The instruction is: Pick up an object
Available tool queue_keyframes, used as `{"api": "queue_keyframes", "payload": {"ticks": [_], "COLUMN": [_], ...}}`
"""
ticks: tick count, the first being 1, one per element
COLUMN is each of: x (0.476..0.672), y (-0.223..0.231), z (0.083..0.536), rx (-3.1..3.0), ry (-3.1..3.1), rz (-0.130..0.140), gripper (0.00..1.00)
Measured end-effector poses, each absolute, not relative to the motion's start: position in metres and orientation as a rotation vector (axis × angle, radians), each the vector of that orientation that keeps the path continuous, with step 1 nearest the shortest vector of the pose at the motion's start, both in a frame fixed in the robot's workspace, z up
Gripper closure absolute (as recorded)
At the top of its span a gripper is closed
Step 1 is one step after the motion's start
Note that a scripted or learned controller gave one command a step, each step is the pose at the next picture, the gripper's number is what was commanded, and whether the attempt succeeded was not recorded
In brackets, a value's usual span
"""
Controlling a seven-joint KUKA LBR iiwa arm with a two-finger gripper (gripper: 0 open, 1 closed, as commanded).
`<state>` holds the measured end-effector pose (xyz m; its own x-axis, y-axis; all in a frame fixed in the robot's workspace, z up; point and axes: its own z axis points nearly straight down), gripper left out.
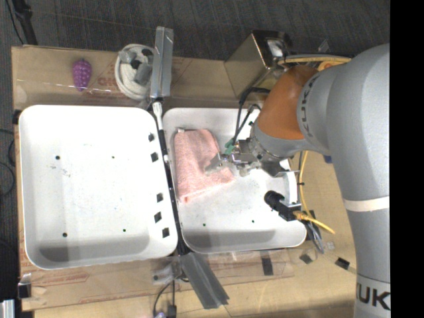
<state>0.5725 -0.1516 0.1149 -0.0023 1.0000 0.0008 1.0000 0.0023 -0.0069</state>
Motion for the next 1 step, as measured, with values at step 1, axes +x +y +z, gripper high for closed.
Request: {"api": "queue_keyframes", "payload": {"ticks": [1], "x": [0.6098], "y": [-0.1345], "z": [0.0926], "rx": [-2.120], "ry": [-2.317], "rz": [0.001], "gripper": [0.00]}}
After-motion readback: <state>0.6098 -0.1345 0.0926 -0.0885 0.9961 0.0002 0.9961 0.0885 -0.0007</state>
